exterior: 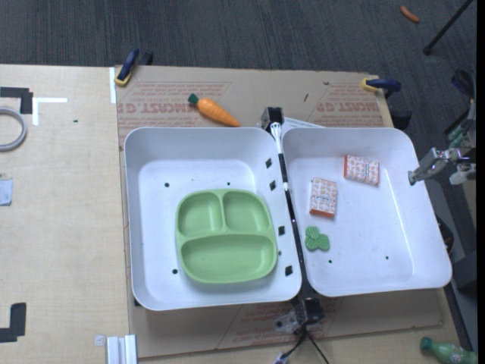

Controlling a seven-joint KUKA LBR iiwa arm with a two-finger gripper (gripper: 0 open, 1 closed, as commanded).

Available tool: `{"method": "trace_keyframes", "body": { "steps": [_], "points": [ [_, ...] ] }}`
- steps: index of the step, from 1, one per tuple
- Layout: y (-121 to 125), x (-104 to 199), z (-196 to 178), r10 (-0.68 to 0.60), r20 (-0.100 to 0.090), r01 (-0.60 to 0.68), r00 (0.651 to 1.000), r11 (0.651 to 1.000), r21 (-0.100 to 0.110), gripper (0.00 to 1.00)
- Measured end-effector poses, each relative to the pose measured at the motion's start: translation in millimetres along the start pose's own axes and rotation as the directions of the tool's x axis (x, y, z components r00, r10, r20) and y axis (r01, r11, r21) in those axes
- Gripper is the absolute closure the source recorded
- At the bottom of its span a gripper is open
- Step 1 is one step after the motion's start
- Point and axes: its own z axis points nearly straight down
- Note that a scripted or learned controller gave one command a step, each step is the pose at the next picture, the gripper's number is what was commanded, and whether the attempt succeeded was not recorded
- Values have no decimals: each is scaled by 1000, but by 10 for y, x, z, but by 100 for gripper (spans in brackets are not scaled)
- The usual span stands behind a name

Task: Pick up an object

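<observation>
Fingers (419,174) hang spread apart, gripping nothing, over your right bin's (424,203) outer rim, well apart from the packets (323,197).

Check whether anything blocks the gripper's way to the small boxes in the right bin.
Nothing visible does. The gripper sits at the right bin's right rim; bare white floor lies between it and the two small boxes.

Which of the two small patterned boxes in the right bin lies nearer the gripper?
The box nearer the bin's far right corner; it lies closer to the gripper at the right rim than the other box, which sits beside the green leafy piece.
</observation>
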Motion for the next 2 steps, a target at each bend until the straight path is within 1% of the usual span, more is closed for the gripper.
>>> {"method": "trace_keyframes", "body": {
  "steps": [1,2],
  "points": [
    [867,380,1390,26,0,-26,1000,1000,1,0],
    [1168,488,1898,-76,4,76,997,997,-5,0]
  ]
}}
